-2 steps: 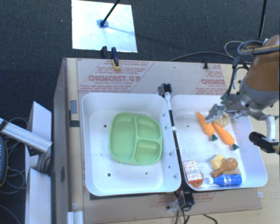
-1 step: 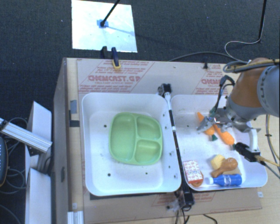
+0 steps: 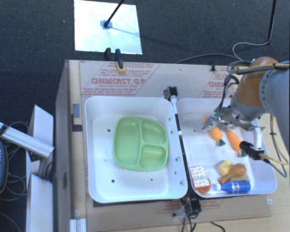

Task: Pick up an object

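Lying below the claw [image 3: 216,121] — small orange carrot [image 3: 217,134], green-tipped.

A: So what's the room like around this setup?

B: Dark carpet floor [image 3: 36,41] all round, kind of speckled charcoal. A pale square sheet [image 3: 107,26] lies on it up top, with a thin black rod [image 3: 114,13] slanting down onto it.

A: And the counter?

B: The counter [image 3: 131,77] is topped with brownish board printed in red lettering. A blue-and-yellow clamp [image 3: 119,60] bites its far edge. Off to the left sit white boxes [image 3: 40,122] and an aluminium rail [image 3: 25,139]. Thin cables [image 3: 258,43] trail over the floor at upper right.
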